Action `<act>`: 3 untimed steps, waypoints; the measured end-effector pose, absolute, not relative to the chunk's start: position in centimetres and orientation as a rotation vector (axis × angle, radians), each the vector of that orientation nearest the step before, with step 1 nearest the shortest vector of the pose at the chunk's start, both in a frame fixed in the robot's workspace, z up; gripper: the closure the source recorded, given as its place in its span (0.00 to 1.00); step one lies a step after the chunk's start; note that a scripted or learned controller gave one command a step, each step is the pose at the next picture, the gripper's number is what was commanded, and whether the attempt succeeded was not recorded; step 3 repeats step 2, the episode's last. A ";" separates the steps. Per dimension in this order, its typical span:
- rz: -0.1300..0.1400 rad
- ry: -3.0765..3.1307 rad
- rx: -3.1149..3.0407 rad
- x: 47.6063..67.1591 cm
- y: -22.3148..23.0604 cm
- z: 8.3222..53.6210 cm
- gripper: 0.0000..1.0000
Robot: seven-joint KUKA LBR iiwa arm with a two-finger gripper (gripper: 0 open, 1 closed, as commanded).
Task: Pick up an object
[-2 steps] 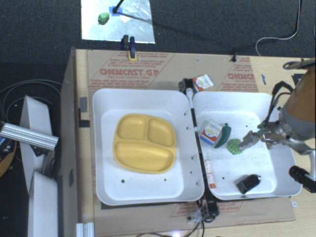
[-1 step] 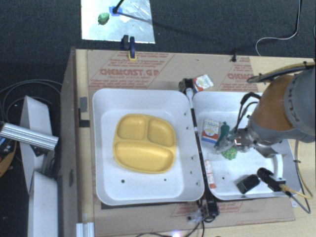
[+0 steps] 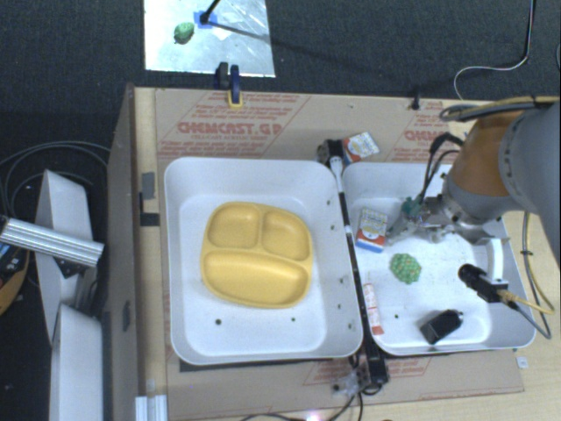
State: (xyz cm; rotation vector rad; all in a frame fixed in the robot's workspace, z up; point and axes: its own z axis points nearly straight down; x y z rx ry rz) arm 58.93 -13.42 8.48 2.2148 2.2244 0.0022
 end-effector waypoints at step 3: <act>0.004 2.222 2.216 54.7 -10.8 9.5 1.00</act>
